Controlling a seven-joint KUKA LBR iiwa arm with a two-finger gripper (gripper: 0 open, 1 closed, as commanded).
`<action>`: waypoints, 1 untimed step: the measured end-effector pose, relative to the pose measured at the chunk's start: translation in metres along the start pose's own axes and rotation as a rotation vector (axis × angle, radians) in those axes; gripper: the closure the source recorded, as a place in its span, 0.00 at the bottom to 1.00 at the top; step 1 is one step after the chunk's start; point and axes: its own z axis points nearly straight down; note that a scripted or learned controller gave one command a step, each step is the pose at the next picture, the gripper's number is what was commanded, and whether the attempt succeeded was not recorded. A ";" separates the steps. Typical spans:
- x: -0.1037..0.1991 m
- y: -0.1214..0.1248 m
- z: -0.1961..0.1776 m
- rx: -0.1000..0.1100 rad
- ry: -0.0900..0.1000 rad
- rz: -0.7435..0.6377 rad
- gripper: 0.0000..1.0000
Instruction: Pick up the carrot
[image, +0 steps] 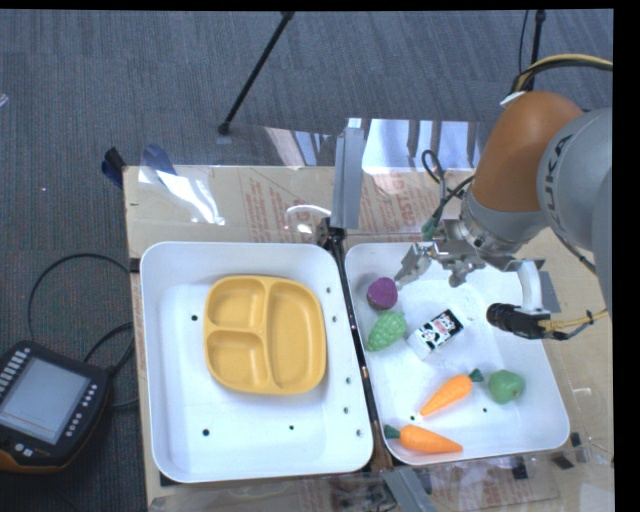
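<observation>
Robot lab: teach pendant (45, 405), tripod (255, 72).

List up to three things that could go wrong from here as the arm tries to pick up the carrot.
1. Two carrots lie in the right bin, so the program may target either.
2. The tool hangs near the purple piece, apart from both carrots, so a straight descent would likely miss.
3. The green piece beside the upper carrot could get nudged.

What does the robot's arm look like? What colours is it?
The arm is smooth, round and grey, with a big orange band above the wrist. Dark letters mark the grey shell. Black and yellow cables loop around it. At the end sits a silvery metal gripper.
</observation>
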 end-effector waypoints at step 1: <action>-0.045 -0.107 -0.006 0.001 -0.001 0.088 0.00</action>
